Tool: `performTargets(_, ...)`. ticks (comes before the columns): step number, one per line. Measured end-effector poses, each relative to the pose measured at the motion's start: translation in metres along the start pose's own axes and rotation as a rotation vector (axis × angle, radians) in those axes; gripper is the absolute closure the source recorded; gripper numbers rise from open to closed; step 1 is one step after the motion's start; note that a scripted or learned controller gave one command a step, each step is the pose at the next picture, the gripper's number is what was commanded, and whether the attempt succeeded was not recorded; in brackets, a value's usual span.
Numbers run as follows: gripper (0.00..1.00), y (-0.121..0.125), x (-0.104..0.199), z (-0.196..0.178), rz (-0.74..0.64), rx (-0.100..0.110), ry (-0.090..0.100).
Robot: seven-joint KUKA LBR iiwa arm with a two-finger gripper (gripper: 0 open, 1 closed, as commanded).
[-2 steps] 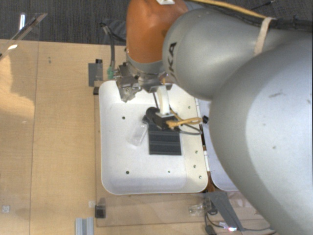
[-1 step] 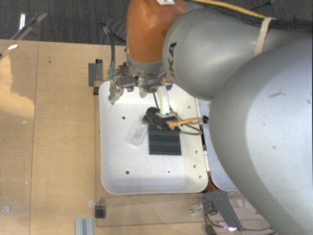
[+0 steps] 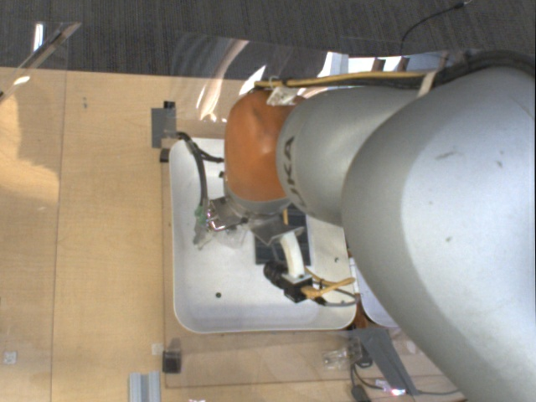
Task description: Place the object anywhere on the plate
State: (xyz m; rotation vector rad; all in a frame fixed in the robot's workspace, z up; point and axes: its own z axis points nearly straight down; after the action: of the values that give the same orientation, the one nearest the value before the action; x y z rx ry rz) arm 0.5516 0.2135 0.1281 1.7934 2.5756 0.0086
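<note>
pale wooden table (image 3: 84, 224) at left. white bin (image 3: 188, 304) set on it, with a small dark speck (image 3: 219, 294) on the bin floor. tool (image 3: 205, 223) over the bin's left part; whether it is apart or together cannot be told, nor where the object lies. orange band (image 3: 251, 149) and grey arm (image 3: 419, 182) at right.

the pale wooden bench (image 3: 84, 224) bears a shallow white bin (image 3: 197, 296) lying flat.
</note>
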Motion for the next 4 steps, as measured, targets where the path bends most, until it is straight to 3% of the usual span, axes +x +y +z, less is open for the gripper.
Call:
performTargets(1,0.00,0.080,-0.039,0.039,0.339,-0.005,0.000)
performTargets(2,0.00,0.089,-0.076,0.038,0.362,-0.011,0.010)
performTargets(3,1.00,0.090,-0.078,0.026,0.359,-0.014,0.005)
performTargets(4,1.00,0.043,0.000,0.036,0.092,-0.010,0.003)
